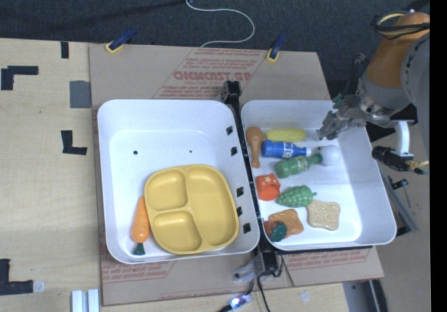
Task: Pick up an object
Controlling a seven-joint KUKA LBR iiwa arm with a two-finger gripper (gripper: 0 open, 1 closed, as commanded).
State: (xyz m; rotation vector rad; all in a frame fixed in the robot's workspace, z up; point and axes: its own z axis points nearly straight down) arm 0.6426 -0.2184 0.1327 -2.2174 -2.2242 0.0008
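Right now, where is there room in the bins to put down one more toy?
Bare floor lies in the left bin behind the yellow plate, and along the right bin's right wall. It is crowded around the blue bottle.

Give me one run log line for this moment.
end effector: over right bin, far side | holding: nothing seen | nearest: green bottle | yellow tray: left bin

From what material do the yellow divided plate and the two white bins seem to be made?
The yellow divided plate looks like moulded plastic with a smooth, matte finish: one even colour, rounded compartment ridges, only soft highlights. The left bin and right bin also look like plastic, thin and somewhat glossy, with rounded corners and faint reflections on their walls. This is judged by appearance only.
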